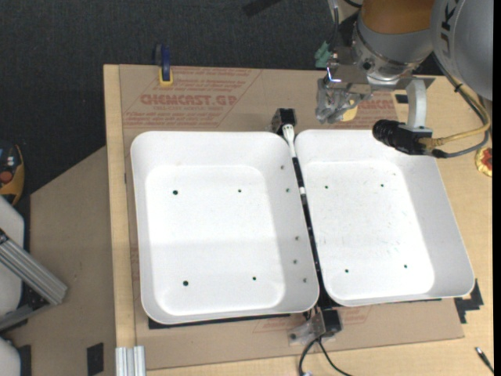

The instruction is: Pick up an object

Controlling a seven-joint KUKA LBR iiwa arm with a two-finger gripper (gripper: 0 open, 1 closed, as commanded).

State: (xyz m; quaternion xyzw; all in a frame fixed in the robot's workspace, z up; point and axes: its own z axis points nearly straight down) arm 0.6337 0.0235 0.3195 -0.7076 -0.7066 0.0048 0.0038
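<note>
My gripper [335,106] hangs under the grey and orange wrist, just beyond the far rim of the right bin [438,210], over the brown cardboard. A small pale yellow patch [350,113] shows right beside the gripper's tip. I cannot tell whether it is a thing held in the gripper or something lying on the cardboard. The left bin [145,210] sits next to the right one, their rims touching along the middle. In both bins I see just white floor with small dark dots.
A black clip [283,120] sits at the far end of the seam between the bins, and another clip [325,322] at the near end. A blue and yellow clamp [163,63] holds the cardboard sheet [203,96] at the back left. A metal rail [31,276] lies off the bench at the left.
</note>
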